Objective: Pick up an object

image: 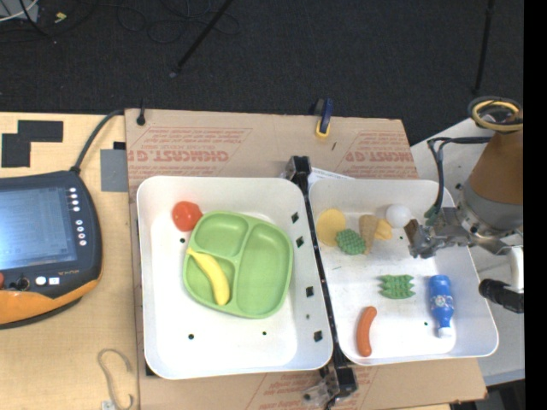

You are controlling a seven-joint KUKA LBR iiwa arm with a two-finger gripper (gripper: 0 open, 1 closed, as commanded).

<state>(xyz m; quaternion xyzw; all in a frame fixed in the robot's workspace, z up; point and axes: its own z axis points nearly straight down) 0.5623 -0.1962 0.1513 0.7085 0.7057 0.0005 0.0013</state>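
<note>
Lying in the right bin (479, 336) are the candidates for picking: a white ball (397, 214), a yellow piece (332, 223), a green ridged piece (350, 243), a tan piece (368, 226), a green spiky toy (396, 286), a blue bottle (440, 304) and a red sausage (366, 330). Nearest the gripper (420, 239) are the white ball and the tan piece, both just to its left near the bin's far wall. They look like light, hard plastic toys; the ball would likely roll and slip unless squeezed across its widest part, while the bottle and sausage look easier, taken across their narrow middles. The left bin (162, 331) holds a green divided plate (244, 267) with a banana (212, 276) on it and a red tomato (185, 215) touching its rim. Reaching in from the right, the arm (496, 186) hangs low over the right bin's far right part, wrist tilted leftward. Whether the gripper is open or closed I cannot tell; nothing is seen in its grasp.
</note>
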